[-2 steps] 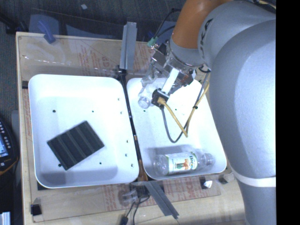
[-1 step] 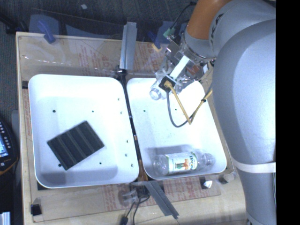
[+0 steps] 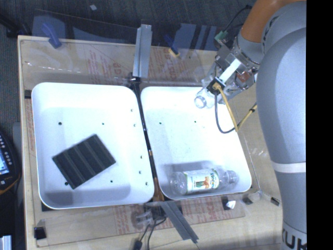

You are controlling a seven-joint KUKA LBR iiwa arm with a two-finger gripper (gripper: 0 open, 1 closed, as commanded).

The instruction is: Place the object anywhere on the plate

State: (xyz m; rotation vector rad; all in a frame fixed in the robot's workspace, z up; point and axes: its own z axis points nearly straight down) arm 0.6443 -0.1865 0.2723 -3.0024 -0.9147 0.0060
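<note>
A clear plastic bottle [image 3: 204, 181] with a green and orange label lies on its side along the front wall of the right bin [image 3: 171, 139]. The plate [image 3: 84, 161], a dark ribbed rectangle, lies flat and turned at an angle in the left bin [image 3: 47, 108]. My gripper [image 3: 207, 94] hangs over the back right corner of the right bin, far from the bottle and from the plate. A small pale ring shape [image 3: 200, 101] shows at its tip; whether it is part of the gripper is unclear.
A yellow cable [image 3: 229, 120] loops down from the wrist over the right bin's right side. The grey arm [image 3: 283, 87] fills the right of the bench. A metal bar [image 3: 141, 51] stands behind the divide between the bins.
</note>
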